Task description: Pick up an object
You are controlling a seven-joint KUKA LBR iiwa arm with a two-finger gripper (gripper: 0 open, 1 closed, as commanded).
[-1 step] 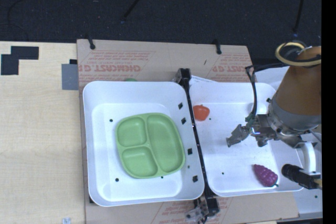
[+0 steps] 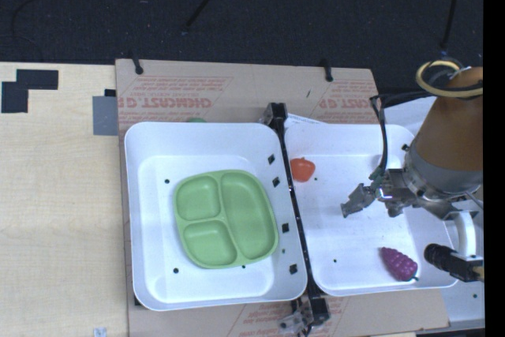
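Two objects lie in the right bin point(image 2: 347, 280). A small orange-red one point(image 2: 302, 168) sits close to the bin's left wall. A purple, bumpy, grape-like one point(image 2: 399, 263) rests near the front right corner. My gripper point(image 2: 369, 199) hangs over the middle-right of this bin, to the right of the orange-red object and above-left of the purple one in the view. It touches neither, and I see nothing held in it. The arm's grey and orange wrist hides the bin's right wall.
The left bin point(image 2: 146, 170) holds a green three-compartment plate point(image 2: 226, 217). A black divider with clips point(image 2: 288, 201) runs between the bins. Both bins stand on cardboard point(image 2: 237, 95) atop a wooden bench.
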